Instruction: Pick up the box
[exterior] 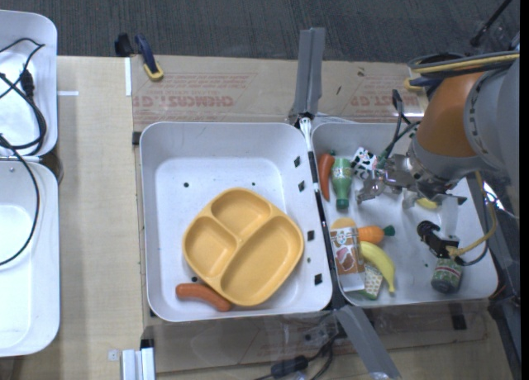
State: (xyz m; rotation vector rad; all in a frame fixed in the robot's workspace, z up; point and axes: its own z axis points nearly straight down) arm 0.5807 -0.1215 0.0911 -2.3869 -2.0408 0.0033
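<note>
Near the front-left corner of the right bin (488, 275), the box (347, 256), a small carton w/ a printed label, lay flat along the left wall, touching a banana (378, 264) on its right and an orange carrot (370, 234) by its top end. Gripper (376, 183) hung over the bin's middle w/ the arm (463, 122) reaching in from the right, well back of the box; whether it was spread or pressed together, I couldn't tell. Risk imo: w/ the box wedged btwn wall and banana, a descent could nudge the banana, snag the bin's wall, or just slide off the flat carton.

Bench (91, 205) bearing two white bins (165, 147)
</note>
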